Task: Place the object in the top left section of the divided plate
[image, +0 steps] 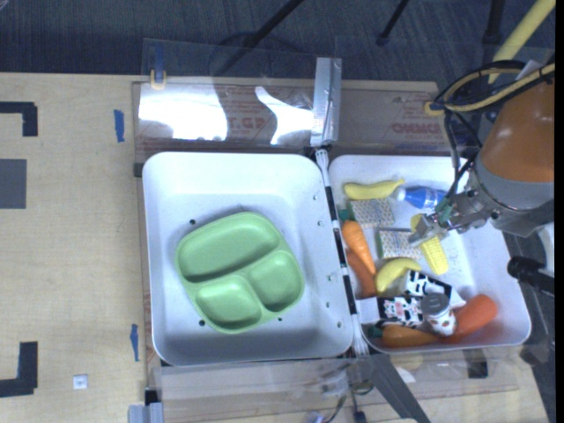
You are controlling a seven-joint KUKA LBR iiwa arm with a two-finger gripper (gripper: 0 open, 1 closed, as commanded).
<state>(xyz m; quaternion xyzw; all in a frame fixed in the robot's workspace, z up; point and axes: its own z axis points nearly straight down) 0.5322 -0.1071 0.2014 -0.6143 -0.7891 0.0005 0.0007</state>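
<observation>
The green divided plate [240, 271] lies tilted in the left bin [167, 201], all its sections bare. The end effector [429, 226] hovers low in the right bin [515, 324], just above a corn cob [434, 254] (whether its tips are spread or pressed together cannot be told). Around it lie two bananas [373, 189], a carrot [357, 249], a blue bottle [421, 197] and a cow-patterned toy [414, 300].

The plate [240, 272] — pale green, 3 sections, all bare — lies flat and askew in the left bin [176, 183].
</observation>
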